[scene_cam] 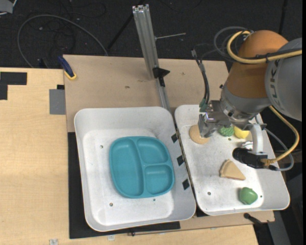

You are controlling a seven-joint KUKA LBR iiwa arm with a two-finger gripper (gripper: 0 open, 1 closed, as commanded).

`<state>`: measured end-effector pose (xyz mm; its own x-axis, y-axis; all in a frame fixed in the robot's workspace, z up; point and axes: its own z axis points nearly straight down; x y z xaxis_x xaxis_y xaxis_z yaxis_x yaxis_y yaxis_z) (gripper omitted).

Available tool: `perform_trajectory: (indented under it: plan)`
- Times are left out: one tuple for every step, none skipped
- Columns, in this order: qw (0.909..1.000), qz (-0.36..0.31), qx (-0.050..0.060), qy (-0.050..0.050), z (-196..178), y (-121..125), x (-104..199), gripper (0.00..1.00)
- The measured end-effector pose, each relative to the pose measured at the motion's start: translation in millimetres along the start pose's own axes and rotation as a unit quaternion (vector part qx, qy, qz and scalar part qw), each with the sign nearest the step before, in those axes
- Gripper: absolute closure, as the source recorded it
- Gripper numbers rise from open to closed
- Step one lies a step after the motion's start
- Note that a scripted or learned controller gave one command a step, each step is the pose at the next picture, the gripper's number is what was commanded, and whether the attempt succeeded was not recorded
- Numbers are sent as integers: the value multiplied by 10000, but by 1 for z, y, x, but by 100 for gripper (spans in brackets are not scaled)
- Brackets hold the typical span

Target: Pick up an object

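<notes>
One teal divided tray lies in the left bin. The right bin holds five small items: tan disc, tan wedge, green pepper, one yellow piece, one green piece. The tool hangs over the disc; its grip I cannot tell.

A divided tray is being held in the left bin; several small items are lying in the right bin.

teal tray, white bins, green toy, tan wedge
</notes>
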<state>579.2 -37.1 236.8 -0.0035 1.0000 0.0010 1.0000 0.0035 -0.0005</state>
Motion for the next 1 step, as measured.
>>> perform_trajectory:
  plan:
    - [10000,-4,5,-4,2,11,61,100]
